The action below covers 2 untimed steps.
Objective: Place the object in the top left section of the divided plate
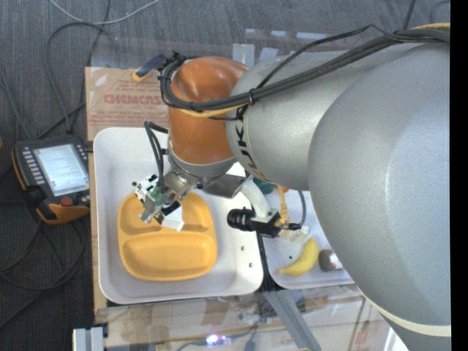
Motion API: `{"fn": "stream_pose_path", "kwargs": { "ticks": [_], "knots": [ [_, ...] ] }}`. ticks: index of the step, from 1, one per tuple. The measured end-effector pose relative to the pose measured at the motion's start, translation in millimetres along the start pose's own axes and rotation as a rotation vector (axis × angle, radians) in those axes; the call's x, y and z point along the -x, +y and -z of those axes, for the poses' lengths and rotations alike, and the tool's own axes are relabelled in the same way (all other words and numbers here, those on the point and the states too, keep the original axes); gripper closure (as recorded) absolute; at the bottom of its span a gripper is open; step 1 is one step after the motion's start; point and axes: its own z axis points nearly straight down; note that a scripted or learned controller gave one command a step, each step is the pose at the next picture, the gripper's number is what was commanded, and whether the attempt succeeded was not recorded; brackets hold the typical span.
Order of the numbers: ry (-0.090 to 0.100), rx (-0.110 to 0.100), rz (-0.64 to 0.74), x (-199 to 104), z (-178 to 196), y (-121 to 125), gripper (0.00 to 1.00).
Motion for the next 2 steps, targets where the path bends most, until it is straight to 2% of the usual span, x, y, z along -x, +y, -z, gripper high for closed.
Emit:
{"fn": "stream_pose_path", "kwargs": {
  "ticks": [1,2],
  "knots": [
    [-0.001,-0.001,0.088,-7,6,-20,1.00],
    [-0.003,0.000,0.166,3,8,0,1.00]
  ]
}}
